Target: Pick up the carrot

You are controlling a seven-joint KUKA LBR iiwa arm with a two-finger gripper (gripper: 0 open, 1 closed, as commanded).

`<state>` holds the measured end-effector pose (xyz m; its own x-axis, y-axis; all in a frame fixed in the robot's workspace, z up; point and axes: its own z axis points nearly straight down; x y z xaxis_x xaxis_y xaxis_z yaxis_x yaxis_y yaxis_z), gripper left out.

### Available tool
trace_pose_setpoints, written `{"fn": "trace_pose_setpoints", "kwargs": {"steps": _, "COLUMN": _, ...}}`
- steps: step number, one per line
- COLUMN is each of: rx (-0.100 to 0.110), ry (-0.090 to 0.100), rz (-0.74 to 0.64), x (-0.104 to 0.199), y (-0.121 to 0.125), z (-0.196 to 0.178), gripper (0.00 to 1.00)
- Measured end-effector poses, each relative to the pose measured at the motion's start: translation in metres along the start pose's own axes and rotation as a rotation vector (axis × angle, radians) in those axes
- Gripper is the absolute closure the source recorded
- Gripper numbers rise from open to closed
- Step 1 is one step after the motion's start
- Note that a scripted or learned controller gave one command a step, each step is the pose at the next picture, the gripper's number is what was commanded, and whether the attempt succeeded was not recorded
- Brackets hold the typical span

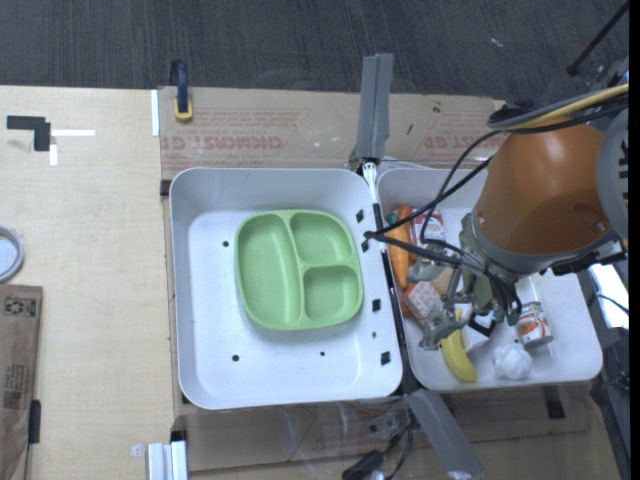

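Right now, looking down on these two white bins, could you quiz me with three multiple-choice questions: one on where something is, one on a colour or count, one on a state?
1. Where does the carrot lie?
A. in the right bin
B. on the green plate
C. on the bench

2. How many compartments has the green plate?
A. two
B. three
C. five

3. How does the plate sit?
A. flat, open side up
B. upside down
C. on edge

Answers:
1 A: it lies by the right bin's left wall.
2 B: three hollows show.
3 A: its hollows face the camera in the left bin.
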<state>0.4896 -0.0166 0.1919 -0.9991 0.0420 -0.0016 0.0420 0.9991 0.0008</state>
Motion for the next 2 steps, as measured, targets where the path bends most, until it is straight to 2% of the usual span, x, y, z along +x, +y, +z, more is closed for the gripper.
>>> {"fn": "trace_pose_setpoints", "kwargs": {"steps": 1, "rx": -0.001, "ry": 0.000, "rz": -0.378, "x": -0.020, "y": -0.102, "z": 0.026, "gripper": 0.00}}
{"fn": "trace_pose_setpoints", "kwargs": {"steps": 2, "rx": 0.004, "ry": -0.006, "rz": -0.622, "x": -0.008, "y": -0.101, "z": 0.095, "gripper": 0.00}}
